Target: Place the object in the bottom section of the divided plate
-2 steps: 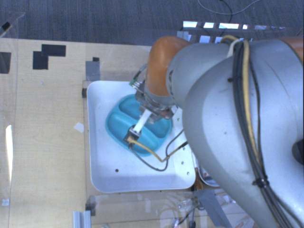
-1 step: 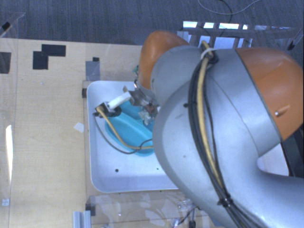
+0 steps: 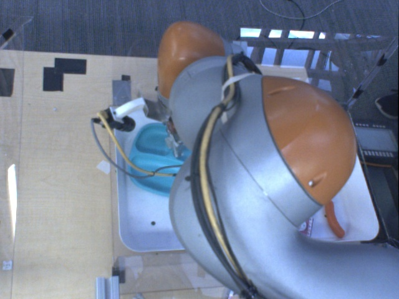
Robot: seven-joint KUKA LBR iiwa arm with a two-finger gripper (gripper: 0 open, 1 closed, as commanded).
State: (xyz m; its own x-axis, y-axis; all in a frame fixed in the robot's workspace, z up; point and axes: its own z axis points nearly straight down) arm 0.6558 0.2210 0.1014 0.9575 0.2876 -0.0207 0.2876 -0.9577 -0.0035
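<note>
Bulky arm (image 3: pixel 262 185) over both bins, open floor of left bin (image 3: pixel 146 232) below the blue plate (image 3: pixel 153 161).

You see the arm (image 3: pixel 249 192) as a series of rounded housings in smooth silver-grey, with glossy orange domed caps (image 3: pixel 312 142) at the joints. A second orange cap (image 3: pixel 187 45) sits on the far joint. Note a small dark screw or port on the rim of the near cap. A bundle of black and yellow cables (image 3: pixel 209 185) runs along the housing, bound by a white tie (image 3: pixel 232 83). Yellow and grey leads (image 3: pixel 121 151) loop out to a white connector (image 3: pixel 128 109) near the wrist.
</note>
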